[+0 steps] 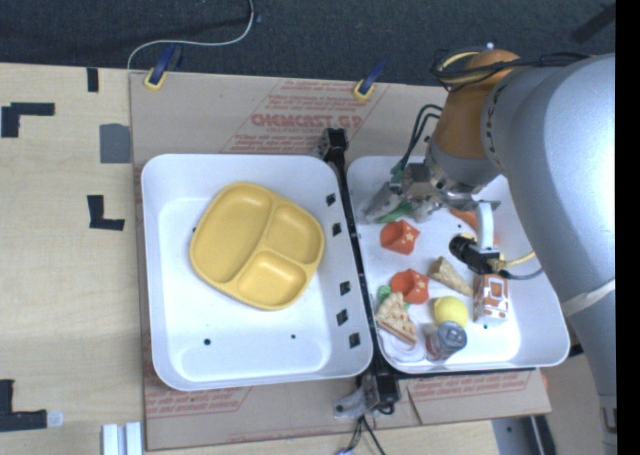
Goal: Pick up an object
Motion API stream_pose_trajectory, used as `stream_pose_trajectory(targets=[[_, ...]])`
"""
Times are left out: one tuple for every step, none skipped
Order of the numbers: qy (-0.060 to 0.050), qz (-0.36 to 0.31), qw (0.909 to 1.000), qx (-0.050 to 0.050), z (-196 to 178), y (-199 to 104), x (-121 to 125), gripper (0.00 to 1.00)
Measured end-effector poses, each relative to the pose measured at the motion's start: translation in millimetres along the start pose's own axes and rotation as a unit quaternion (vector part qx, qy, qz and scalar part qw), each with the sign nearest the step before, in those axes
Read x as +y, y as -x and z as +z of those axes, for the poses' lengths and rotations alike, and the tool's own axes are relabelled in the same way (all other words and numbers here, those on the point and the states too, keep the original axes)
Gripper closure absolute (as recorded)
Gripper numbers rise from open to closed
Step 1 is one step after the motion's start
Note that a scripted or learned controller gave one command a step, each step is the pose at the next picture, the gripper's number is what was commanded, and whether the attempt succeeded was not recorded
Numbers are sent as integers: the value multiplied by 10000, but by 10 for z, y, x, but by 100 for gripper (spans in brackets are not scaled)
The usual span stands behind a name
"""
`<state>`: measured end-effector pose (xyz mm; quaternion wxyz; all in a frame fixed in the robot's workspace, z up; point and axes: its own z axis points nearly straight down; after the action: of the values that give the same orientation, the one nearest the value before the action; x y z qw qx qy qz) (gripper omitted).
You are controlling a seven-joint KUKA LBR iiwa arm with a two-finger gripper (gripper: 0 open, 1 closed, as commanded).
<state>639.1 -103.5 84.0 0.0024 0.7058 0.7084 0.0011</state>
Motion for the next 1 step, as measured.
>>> stream_pose_trajectory(targets=[[-37, 15, 10000, 2, -45, 15, -202, 0]])
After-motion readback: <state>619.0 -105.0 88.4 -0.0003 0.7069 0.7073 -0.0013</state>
